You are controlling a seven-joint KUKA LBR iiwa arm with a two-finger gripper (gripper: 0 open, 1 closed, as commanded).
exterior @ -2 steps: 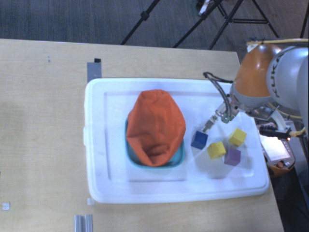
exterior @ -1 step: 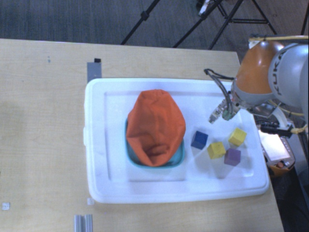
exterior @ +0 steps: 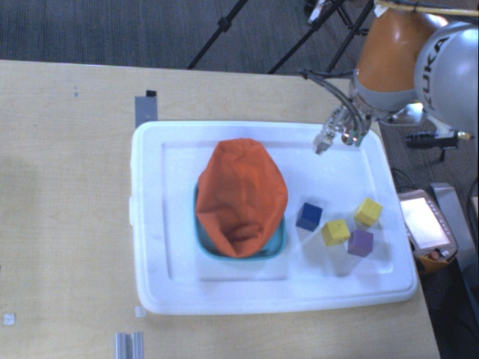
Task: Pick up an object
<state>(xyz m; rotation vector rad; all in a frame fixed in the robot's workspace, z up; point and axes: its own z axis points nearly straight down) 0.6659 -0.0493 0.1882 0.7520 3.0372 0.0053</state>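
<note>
Right now my claw (exterior: 338, 135) hangs over the upper right corner of the white bin (exterior: 150, 223), and I cannot tell how it is set. Four small blocks lie in the bin's lower right part: a blue cube (exterior: 308, 216), two yellow cubes (exterior: 367, 212) (exterior: 335, 232) and a purple cube (exterior: 360, 242). An orange cloth (exterior: 242, 195) covers a teal bowl (exterior: 278, 244) at centre frame. The bin rests on my tabletop (exterior: 60, 200).

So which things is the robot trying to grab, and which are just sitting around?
For the job:
- blue cube
- two yellow cubes
- purple cube
- orange cloth over a teal bowl
- gripper
- white bin

Just lying about:
- tripod legs
- grey bracket on the bench
</note>
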